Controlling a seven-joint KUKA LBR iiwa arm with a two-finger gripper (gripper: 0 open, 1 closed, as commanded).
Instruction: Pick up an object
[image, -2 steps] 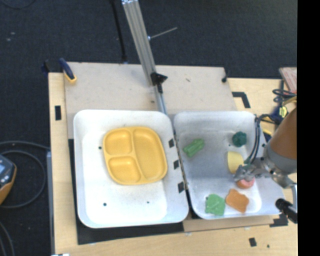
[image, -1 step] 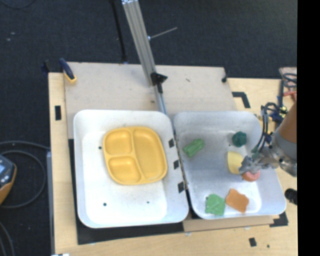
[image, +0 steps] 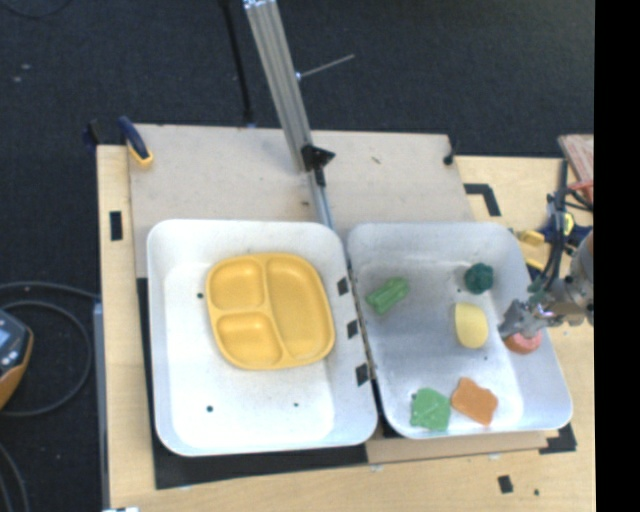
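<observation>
My gripper (image: 527, 322) hangs low over the right rim of the right-hand shallow white bin (image: 430, 245), just above a small pink-red round object (image: 523, 343) at that edge. Beside it lies a pale yellow rounded lump (image: 471, 325), then a dark green knob (image: 479, 277), a light green block (image: 387, 294), a green leafy piece (image: 430, 409) and an orange chunk (image: 474, 400). A yellow three-compartment plastic plate (image: 270, 309) sits in the left-hand white bin (image: 180, 400). No lettering is readable anywhere.

Right bin's middle (image: 420, 330) lies open between scattered toys.
</observation>
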